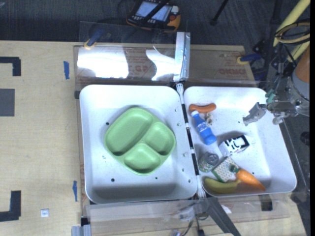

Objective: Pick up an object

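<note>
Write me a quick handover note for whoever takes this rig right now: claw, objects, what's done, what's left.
Claw: over the right bin's upper right part, holding nothing.
Right bin: hot dog, blue bottle, black-and-white item, round metal piece, patterned packet, carrot, banana.
Left bin: green divided plate.
Done: no pick yet.
Left: grasp and lift one object.
</note>
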Controlling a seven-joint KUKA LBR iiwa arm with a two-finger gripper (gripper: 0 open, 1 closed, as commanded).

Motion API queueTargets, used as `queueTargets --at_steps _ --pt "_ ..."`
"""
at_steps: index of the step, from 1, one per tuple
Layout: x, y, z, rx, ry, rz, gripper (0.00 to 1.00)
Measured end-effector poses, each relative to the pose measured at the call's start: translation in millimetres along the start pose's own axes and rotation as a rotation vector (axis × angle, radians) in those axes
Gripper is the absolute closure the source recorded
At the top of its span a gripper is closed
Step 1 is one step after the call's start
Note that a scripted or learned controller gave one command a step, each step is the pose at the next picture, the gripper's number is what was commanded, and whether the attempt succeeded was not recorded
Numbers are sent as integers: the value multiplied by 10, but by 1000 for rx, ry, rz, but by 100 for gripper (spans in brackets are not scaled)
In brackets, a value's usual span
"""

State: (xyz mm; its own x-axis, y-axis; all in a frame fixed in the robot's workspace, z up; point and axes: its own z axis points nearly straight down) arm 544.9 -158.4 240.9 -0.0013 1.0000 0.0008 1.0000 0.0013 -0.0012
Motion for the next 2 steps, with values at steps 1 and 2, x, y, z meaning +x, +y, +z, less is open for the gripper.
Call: queueTargets --at_steps 1,2 --pt "864 -158 405 1 0 -248 0" --pt "461 438 1313 -3 -1 -158 0"
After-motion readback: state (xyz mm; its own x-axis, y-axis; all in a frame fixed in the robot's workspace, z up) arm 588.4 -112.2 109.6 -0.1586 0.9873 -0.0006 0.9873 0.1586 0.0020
